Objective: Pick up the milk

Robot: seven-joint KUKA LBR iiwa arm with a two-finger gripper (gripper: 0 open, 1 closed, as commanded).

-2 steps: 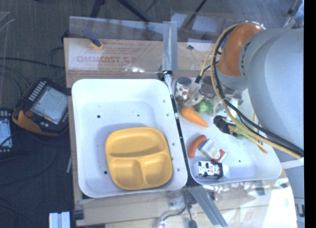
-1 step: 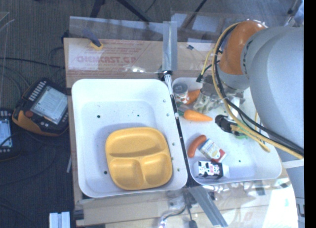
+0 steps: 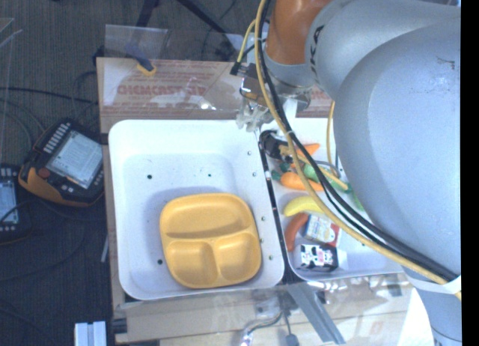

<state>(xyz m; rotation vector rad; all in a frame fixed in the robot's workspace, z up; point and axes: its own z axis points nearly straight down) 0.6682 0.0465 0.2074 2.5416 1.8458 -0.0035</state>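
Bench with two shallow white bins side by side. Left bin (image 3: 127, 187): holds one yellow compartment tray (image 3: 211, 238), three sections, lying flat toward the near right corner, just beside the bin's right wall. Right bin (image 3: 278, 210): largely covered by the grey arm (image 3: 397, 127), which comes in from the right and fills the upper right of the view; orange band (image 3: 296, 15) above the wrist, yellow and black cables (image 3: 299, 165) looping down across the bin. Contents visible in the right bin: milk (image 3: 318, 257), a small white carton with black patches, lying at the near end close to the front wall; a red packet (image 3: 320, 228) just behind it, touching or nearly so; a banana (image 3: 301, 204) beside that; an orange carrot-like piece (image 3: 298, 182) and other green and orange items further back, partly under the cables. Gripper (image 3: 254, 116): seen at the far end of the divide between the bins, well apart from the milk; whether the fingers are spread or pressed together cannot be told. Off the bench, left: a handheld control pendant (image 3: 66, 161) on the dark floor.
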